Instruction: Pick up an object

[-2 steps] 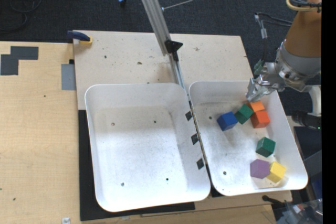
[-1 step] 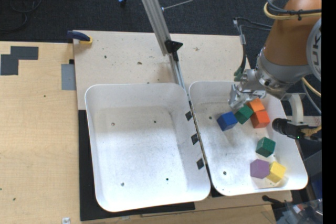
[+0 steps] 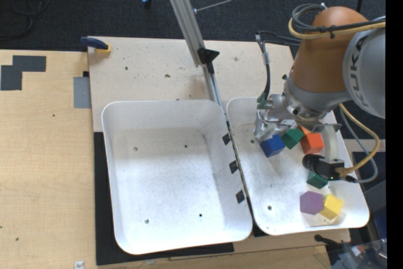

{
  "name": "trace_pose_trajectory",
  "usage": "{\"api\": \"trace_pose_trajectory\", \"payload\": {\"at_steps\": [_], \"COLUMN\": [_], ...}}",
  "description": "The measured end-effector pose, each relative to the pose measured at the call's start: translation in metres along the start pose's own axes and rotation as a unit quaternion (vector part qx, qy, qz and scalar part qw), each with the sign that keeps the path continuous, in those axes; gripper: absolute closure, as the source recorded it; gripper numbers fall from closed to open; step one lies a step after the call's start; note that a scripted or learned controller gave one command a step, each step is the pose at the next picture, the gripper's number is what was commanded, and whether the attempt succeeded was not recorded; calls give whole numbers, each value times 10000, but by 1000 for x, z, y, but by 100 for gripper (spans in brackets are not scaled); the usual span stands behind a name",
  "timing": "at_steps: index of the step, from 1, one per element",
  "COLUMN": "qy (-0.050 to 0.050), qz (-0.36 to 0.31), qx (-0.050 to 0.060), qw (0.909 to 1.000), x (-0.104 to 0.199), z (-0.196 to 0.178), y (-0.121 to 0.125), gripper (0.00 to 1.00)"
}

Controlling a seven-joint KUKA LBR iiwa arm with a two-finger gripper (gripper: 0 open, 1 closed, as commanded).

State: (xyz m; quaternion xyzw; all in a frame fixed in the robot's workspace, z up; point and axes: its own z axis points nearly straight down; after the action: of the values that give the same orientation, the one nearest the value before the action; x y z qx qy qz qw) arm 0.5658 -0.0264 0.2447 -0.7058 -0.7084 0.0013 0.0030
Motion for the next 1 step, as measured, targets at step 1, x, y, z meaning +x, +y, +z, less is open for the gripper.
{"api": "trace_pose_trajectory", "payload": {"at_steps": [1], "qy": [-2], "qz": [2], "qx": [-1], "qw": [10000], "x": [44], "z": [13], "y": [-10], "gripper": [100]}}
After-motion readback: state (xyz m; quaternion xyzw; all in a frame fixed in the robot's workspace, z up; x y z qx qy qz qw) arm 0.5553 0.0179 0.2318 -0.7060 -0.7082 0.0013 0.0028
